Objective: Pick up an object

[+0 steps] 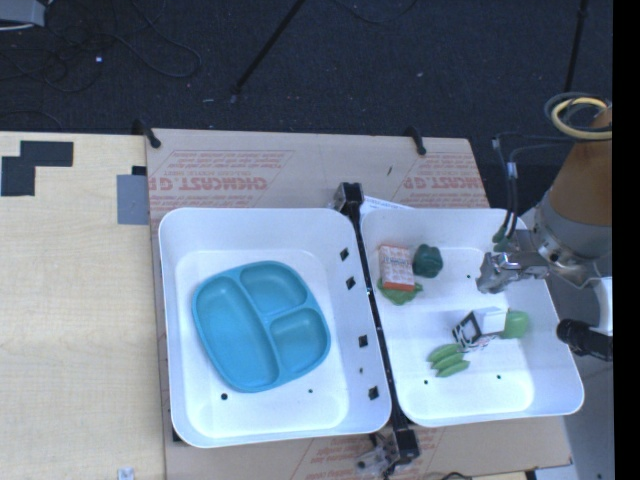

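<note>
1. The left bin [180, 268] carries a blue divided plate [262, 323], lying slightly askew; it takes no part in this step.
2. In the right bin [560, 393] the candidates sit loosely grouped. An orange-and-white packet [396, 268] lies at about ten o'clock from the bin's middle, touching a green piece under its lower edge, with a dark green lump [428, 260] just beside it at eleven o'clock.
3. Pale green pea pods [448, 359] rest at about six o'clock, and a white-and-black item with a light green end [492, 325] lies near the middle, toward three o'clock.
4. The gripper [497, 273] hangs at about two o'clock in the right bin, above the white-and-green item and apart from it. I cannot tell how its pincer is set; it is too small and blurred.
5. My reading: this is the approach, with nothing grasped yet. The next move calls for choosing one object, centring over it and descending squarely.
6. The arm is cut off at the right, and the white-and-black item's make-up is hard to make out.
</note>
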Controlling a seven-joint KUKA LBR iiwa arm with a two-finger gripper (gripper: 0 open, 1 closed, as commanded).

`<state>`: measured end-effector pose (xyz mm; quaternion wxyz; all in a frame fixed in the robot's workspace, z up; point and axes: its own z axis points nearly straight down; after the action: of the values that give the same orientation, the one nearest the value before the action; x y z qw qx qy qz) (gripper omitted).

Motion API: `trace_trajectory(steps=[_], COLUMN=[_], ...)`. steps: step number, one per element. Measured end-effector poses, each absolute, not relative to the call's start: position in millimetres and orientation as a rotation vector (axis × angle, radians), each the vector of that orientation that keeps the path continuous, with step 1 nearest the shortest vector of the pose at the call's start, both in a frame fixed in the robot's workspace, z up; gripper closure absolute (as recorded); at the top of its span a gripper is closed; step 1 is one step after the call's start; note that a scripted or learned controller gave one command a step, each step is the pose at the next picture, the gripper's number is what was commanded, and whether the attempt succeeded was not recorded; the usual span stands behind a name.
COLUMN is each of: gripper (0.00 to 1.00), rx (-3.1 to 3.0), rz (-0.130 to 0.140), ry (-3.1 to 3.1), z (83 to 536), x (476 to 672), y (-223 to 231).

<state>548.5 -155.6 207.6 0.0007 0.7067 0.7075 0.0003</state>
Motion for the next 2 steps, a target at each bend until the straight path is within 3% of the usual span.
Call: trace_trajectory(steps=[1, 2], gripper=[1.0, 1.0], rx=[2.22, 2.219], rz=[0.0, -0.001], ry=[2.223, 2.227], z=[251, 250], x=[554.1, 566.1], y=[-158, -110])
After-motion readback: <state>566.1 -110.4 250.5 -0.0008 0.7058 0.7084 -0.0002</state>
